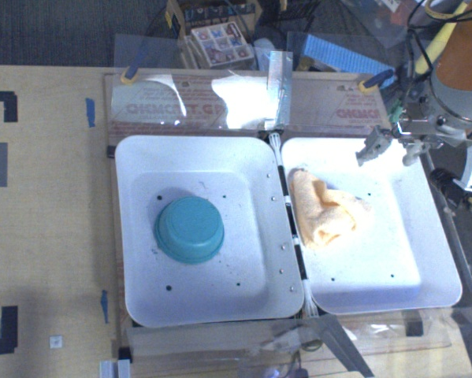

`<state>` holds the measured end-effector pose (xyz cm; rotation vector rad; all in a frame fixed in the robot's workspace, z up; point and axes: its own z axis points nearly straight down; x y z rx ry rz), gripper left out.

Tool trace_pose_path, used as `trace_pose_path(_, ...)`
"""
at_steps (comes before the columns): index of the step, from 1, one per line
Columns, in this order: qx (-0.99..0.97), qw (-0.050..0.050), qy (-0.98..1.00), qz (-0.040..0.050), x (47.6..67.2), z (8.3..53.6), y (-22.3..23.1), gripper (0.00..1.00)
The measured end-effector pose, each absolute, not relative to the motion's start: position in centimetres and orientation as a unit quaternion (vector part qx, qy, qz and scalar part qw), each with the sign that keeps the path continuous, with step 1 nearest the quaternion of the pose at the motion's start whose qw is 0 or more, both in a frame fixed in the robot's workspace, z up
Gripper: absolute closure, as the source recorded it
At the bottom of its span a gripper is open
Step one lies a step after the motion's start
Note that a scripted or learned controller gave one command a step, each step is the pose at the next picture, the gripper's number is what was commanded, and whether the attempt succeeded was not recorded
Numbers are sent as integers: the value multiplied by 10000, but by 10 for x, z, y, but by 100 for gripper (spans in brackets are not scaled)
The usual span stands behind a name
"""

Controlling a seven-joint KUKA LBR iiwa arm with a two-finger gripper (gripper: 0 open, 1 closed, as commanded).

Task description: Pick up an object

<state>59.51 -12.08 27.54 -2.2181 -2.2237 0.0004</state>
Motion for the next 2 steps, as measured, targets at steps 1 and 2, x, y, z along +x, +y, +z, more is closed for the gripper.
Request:
trace_pose_path(1, -6740, -1, -7387, 0, 626, 152, -104, 0)
trace_pose_path(2, -6435, -44, -7654, -41, 609, 91, -112, 0)
